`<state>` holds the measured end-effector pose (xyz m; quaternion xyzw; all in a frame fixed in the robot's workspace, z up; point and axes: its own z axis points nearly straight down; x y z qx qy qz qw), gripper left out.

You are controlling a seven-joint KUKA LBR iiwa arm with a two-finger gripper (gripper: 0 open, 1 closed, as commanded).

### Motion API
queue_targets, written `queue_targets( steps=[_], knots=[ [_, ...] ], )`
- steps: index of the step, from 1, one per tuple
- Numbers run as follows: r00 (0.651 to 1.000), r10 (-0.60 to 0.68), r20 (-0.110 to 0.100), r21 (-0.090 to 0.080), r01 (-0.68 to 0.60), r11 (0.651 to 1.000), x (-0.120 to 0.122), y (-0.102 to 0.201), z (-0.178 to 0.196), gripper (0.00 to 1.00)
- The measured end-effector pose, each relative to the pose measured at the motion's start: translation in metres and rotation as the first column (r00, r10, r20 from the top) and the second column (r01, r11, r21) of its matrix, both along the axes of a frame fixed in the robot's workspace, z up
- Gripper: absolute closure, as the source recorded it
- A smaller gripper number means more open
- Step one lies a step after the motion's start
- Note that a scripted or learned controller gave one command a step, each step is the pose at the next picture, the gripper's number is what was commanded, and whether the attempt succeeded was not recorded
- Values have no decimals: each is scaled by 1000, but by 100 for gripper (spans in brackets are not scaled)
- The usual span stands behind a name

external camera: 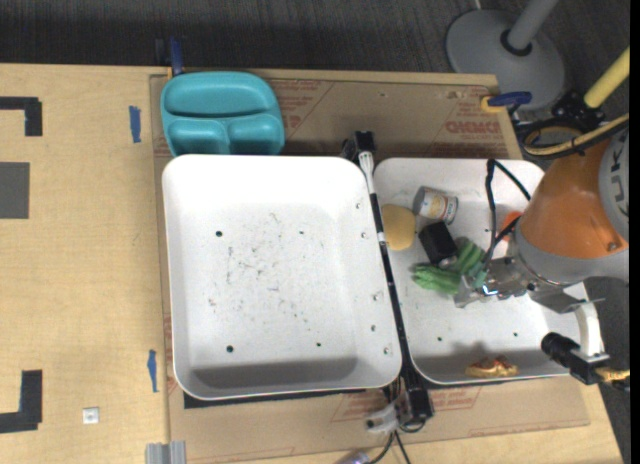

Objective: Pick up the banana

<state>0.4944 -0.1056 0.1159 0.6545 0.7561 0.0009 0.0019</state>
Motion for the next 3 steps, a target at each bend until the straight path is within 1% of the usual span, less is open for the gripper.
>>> queue_targets(
  steps=[3],
  knots=[
    [1000,0,8,-3,0,1000,2,0,30,100]
  ],
)
